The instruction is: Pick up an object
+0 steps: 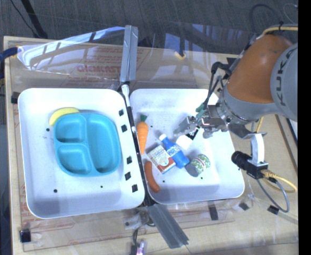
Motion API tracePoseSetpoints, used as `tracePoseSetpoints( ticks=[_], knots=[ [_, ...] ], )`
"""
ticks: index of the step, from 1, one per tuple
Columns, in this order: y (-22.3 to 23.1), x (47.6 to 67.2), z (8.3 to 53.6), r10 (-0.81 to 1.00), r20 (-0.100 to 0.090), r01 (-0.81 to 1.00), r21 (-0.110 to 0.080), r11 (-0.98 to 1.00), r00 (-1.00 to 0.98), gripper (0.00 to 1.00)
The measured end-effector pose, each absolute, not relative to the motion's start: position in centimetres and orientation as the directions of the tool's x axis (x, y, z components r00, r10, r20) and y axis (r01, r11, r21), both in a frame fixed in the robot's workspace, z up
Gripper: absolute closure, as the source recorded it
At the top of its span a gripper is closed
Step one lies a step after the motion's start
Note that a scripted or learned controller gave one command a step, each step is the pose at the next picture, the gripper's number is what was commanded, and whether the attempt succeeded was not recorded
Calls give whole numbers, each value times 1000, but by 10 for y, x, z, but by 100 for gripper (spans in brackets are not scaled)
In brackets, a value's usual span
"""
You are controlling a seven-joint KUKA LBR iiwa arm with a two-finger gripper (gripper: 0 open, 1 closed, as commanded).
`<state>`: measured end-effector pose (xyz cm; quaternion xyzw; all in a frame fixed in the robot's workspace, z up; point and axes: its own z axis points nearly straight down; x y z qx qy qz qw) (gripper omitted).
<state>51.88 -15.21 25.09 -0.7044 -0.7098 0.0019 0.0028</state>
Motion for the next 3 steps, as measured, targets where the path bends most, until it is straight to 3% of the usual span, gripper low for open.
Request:
tracePoseSetpoints(
  ticks=[1, 2, 3],
  knots=[
    [-146, 542, 91, 994, 0, 994, -2, 112, -112, 0],
    [-147, 543, 101, 993, -1, 993, -1, 117, -117, 100],
    [-123, 481, 197, 977, 0, 977, -2, -212, 212, 100]
  ],
)
